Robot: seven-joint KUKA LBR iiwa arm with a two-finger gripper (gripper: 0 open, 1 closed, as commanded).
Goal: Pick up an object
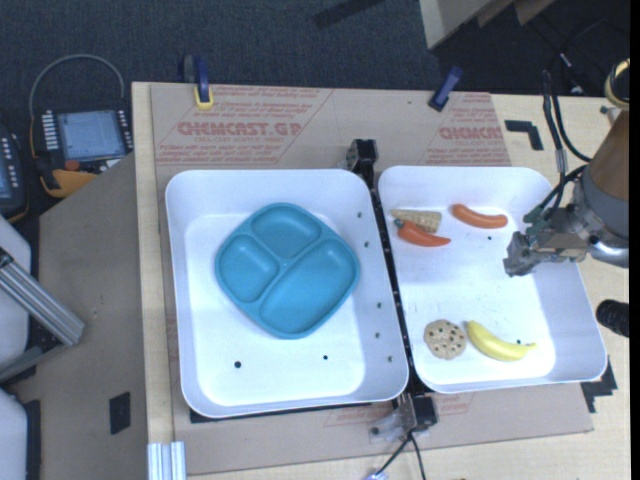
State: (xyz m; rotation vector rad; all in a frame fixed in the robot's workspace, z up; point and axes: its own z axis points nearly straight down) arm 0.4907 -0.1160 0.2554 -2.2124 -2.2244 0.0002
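Nothing is lifted yet: the gripper (522, 258) hangs at three o'clock in the right bin (570, 363), its finger state impossible to tell, while the banana (497, 342) lies near it toward six o'clock, ungrasped.

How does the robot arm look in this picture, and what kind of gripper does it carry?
The arm comes in from the right as a thick, rounded grey body with a brownish-orange band at its upper part. Thin dark cables loop beside it. At its end sits a small gripper of dark grey metal, blocky and angular, above the right white bin.
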